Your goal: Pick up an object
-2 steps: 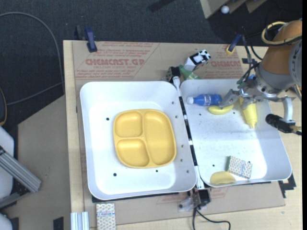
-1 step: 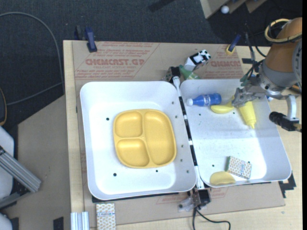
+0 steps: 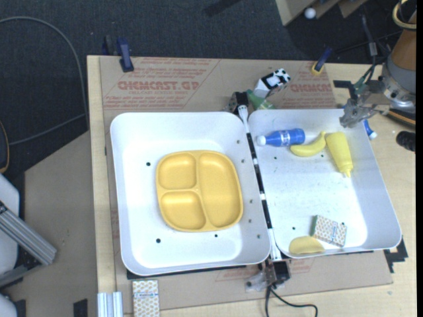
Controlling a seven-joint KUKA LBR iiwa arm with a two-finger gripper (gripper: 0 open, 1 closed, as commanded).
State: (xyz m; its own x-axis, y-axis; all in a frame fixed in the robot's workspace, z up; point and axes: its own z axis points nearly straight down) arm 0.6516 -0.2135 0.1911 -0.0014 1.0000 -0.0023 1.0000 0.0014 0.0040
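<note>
**Gripper at the bin's upper corner, nothing picked yet**

You have the gripper (image 3: pixel 355 113) at the upper right of the frame, over the far corner of the right bin (image 3: pixel 377 197). Whether it is released or clenched you cannot tell from this view, and nothing shows between its tips.

The nearest candidates lie just left and below it: a yellow squeeze bottle (image 3: pixel 340 152) lying lengthwise, a banana (image 3: pixel 307 148) touching its upper end, and a blue bottle (image 3: pixel 283 137) just left of the banana. Lower in the same bin sit a patterned packet (image 3: pixel 330 230) and a small yellow piece (image 3: pixel 305 246), side by side. The left bin (image 3: pixel 132 197) holds a yellow divided plate (image 3: pixel 199 191).

Go for the squeeze bottle, probably the easiest reach. Come down across its narrow width, well clear of the banana, so you close on one thing alone. Keep off the bin wall, which is close here.
</note>
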